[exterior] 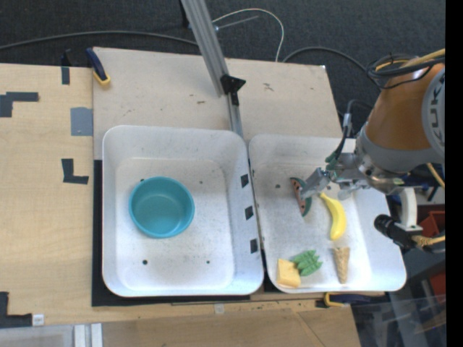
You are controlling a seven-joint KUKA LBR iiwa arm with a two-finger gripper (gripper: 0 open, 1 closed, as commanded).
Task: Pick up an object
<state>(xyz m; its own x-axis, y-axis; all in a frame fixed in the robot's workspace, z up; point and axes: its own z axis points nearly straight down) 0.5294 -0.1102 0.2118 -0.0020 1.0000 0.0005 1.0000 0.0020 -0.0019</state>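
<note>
Camera view from above shows the gripper (312,192) low in the right bin (376,279), its fingers spread wide around a small reddish-green thing (301,196), not closed on it. A banana (335,216) lies just beside. An ice-cream cone (341,263), green toy (308,262) and yellow block (288,273) lie near the front edge. A blue bowl (162,207) sits in the left bin (116,143).

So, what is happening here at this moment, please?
A grey and orange robot arm reaches in from the right over the right bin. Its gripper is low, beside a small red and green object and close to a banana. Nothing is seen between its fingers, so no pick yet. A yellow block, a green toy and a cone lie near the front edge. The left bin holds a blue bowl.
</note>
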